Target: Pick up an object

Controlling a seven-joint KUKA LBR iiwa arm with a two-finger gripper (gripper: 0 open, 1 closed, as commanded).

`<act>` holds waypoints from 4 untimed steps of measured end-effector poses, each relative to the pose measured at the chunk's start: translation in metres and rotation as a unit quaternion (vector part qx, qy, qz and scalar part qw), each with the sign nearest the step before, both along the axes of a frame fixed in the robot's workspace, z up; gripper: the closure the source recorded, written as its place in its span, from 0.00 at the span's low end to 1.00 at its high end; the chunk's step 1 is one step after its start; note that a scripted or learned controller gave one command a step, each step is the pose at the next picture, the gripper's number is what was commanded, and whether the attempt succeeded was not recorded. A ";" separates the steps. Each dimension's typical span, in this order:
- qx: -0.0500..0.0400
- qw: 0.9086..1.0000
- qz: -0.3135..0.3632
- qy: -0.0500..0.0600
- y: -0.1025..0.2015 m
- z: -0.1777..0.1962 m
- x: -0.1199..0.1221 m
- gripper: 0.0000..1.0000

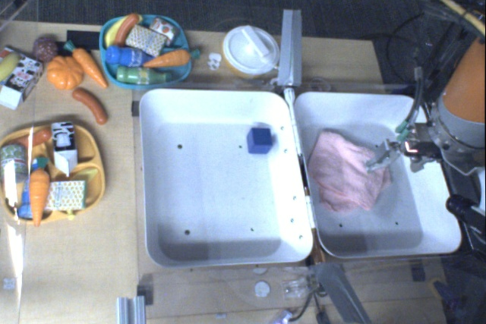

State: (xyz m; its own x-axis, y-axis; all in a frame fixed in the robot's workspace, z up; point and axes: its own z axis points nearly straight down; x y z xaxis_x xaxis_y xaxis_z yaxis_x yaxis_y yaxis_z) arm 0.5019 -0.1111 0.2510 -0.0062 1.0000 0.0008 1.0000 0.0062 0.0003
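A crumpled pink cloth (343,171) lies in the right bin (425,228), toward its left side. A small blue cube (260,139) sits in the left bin (190,216), near its back right corner. My gripper (384,155) reaches in from the right and hangs low over the right bin, right at the cloth's upper right edge. The grey arm with its orange band (465,91) rises behind it at the right edge of the view. Whether the gripper touches the cloth is not visible.
Left of the bins stand a blue bowl (144,49) and a yellow tray (53,174) of toy food, with loose toy vegetables (72,76) between them. A white lidded container (250,49) and a metal post (288,49) stand behind the bins.
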 end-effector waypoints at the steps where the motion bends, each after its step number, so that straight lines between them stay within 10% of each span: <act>1: -0.002 0.998 0.069 -0.007 -0.013 -0.157 0.038 0.00; 2: -0.002 1.000 0.011 -0.009 -0.005 -0.160 0.117 0.00; 4: -0.002 0.998 0.066 -0.006 -0.074 -0.161 0.141 0.00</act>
State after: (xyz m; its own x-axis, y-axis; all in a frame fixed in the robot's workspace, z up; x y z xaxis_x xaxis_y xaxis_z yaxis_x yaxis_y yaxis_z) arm 0.6431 -0.1854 0.0899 -0.1382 0.9904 -0.0034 0.9903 0.1382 0.0115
